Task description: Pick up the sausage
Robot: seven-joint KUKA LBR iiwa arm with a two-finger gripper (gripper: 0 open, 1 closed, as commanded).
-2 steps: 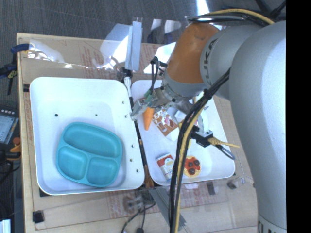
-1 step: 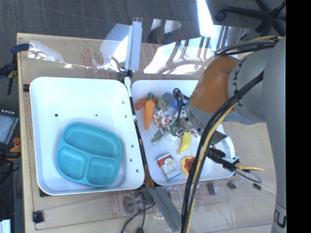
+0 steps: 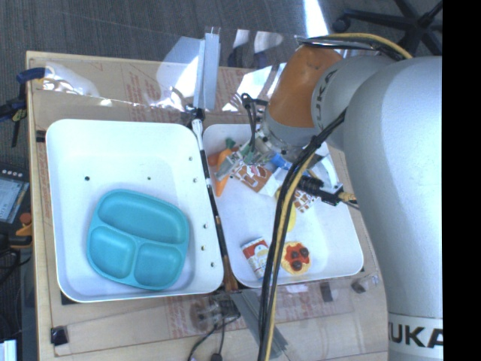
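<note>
Sausage: not distinguishable among the small toy foods (image 3: 242,168) in the right-hand shallow white bin (image 3: 342,258).
Handling: probably light, smooth; grasp across its middle.
Gripper (image 3: 252,150): finger state cannot be told.

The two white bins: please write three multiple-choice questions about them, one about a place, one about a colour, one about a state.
1. Where does the divided tray lie?
A. in the left bin
B. in the right bin
C. on the floor

2. What colour is the divided tray?
A. red
B. light blue
C. black

3. How is the arm placed?
A. parked beyond the left bin
B. lifted away from the bench
C. reaching down into the right bin

Key:
1 A, the divided tray rests in the left bin.
2 B, its surface is light blue.
3 C, the arm hangs over the far part of the right bin, above a pile of small toy food items.
</note>
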